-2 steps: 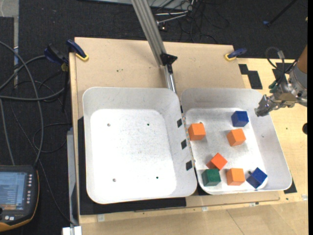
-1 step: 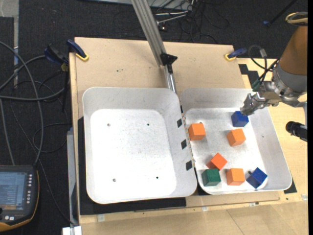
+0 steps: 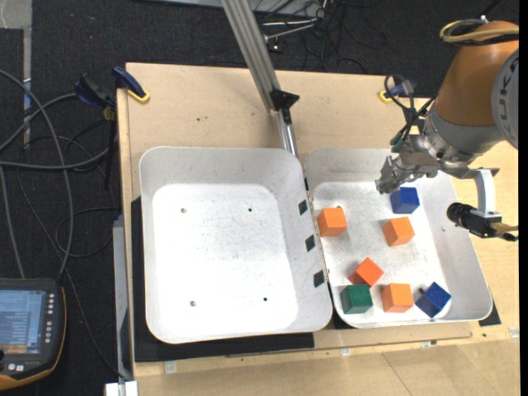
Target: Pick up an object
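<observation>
- Grey arm (image 3: 470,106) with an orange band, reaching in from 3 o'clock over the right bin (image 3: 450,250).
- Gripper (image 3: 394,176) low over the bin's 12 o'clock part, tilted toward 8 o'clock; whether wide, narrow or clamped on anything cannot be told from this angle.
- Upper blue cube (image 3: 405,199) just beside the gripper tip at its 5 o'clock, looking to rest on the bin floor; contact with the gripper unclear.
- Left orange cube (image 3: 332,220) at 9 o'clock in the right bin, close to the wall shared with the left bin (image 3: 223,246).
- Middle orange cube (image 3: 398,231) near the bin centre, at 6 o'clock from the upper blue cube and apart from it.
- Red-orange cube (image 3: 368,271) at 7 o'clock from the centre, turned cornerwise.
- Green cube (image 3: 356,299) just beside it at 7 o'clock, near the bin's front wall.
- Bottom orange cube (image 3: 397,297) at 3 o'clock from the green cube, a small gap between.
- Lower blue cube (image 3: 432,299) just beside the bottom orange cube at 3 o'clock, in the bin's 5 o'clock corner.
- Bench (image 3: 206,106) of pale board under both bins, with a slanted metal pole (image 3: 256,48) crossing it from 12 o'clock.
- Screen handset (image 3: 25,328) on the dark floor at 8 o'clock from the bench.
</observation>
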You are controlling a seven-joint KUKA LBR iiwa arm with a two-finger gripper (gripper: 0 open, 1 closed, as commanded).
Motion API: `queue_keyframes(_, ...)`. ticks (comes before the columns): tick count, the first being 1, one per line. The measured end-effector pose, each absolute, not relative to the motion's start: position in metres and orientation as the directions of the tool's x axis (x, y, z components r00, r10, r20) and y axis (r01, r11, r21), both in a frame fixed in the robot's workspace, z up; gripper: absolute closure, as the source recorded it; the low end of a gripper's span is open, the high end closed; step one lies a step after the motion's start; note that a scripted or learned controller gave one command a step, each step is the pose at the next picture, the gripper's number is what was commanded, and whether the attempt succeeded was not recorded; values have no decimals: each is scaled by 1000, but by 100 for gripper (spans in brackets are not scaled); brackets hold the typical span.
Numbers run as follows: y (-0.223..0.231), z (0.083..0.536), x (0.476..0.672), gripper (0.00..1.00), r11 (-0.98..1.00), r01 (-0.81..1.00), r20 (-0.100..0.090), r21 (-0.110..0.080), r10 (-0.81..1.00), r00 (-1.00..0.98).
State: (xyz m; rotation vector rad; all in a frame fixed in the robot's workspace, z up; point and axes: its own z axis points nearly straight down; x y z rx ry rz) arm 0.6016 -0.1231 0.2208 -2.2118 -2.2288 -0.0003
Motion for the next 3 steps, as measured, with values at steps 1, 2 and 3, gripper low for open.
queue_keyframes(1,-66,233,614,100,9,1000,2,3,1000,-9)
queue_keyframes(2,-11,244,625,100,9,1000,2,3,1000,-9)
queue_keyframes(3,50,235,639,100,9,1000,2,2,1000,-9)
